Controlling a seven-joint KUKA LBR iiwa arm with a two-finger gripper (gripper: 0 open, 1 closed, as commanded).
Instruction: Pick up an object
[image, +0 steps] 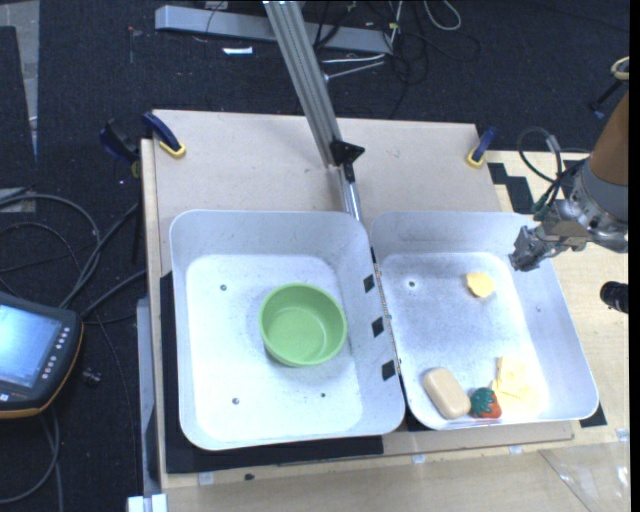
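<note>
Hand (527, 250) over right bin's (560, 330) rim

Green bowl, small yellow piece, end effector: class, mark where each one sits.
green bowl (303, 324): camera view, on its inner floor.
small yellow piece (481, 286): camera view, on its top face.
end effector (526, 252): camera view, at its dark tip.

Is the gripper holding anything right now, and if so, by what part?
Nothing is seen held. The gripper hangs over the right bin's far right rim, apart from the small yellow piece lying in the bin.
</note>
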